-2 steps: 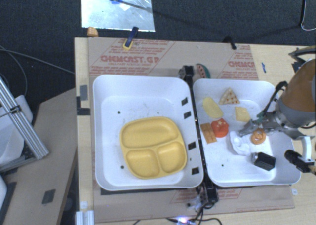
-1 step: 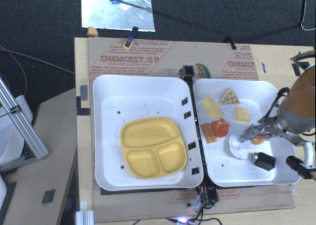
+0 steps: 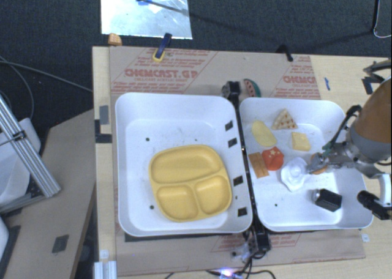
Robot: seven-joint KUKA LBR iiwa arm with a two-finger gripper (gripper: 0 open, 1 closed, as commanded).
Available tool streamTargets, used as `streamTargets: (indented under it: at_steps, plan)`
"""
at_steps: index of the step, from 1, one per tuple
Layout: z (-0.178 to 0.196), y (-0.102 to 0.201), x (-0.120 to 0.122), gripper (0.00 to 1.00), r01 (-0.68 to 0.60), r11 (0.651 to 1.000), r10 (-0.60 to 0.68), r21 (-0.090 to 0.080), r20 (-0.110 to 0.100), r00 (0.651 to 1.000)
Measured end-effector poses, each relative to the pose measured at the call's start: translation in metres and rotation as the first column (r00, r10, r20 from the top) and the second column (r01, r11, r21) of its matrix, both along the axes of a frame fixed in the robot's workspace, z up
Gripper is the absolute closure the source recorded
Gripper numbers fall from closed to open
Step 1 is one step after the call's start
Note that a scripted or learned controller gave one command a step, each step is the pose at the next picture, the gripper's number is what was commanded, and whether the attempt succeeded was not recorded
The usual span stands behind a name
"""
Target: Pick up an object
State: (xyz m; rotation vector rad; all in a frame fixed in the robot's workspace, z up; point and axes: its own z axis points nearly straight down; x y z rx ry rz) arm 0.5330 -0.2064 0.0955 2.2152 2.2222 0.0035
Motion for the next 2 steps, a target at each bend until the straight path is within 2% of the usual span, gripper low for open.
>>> streamTargets:
  at_steps: [1, 2]
  plan:
    - [-0.011, 0.096, 0.037, 1.0, -0.009, 1.0, 0.009, 0.001, 0.0, 1.0]
    - [0.095, 0.175, 0.037, 1.0, -0.009, 1.0, 0.009, 0.003, 0.005, 1.0]
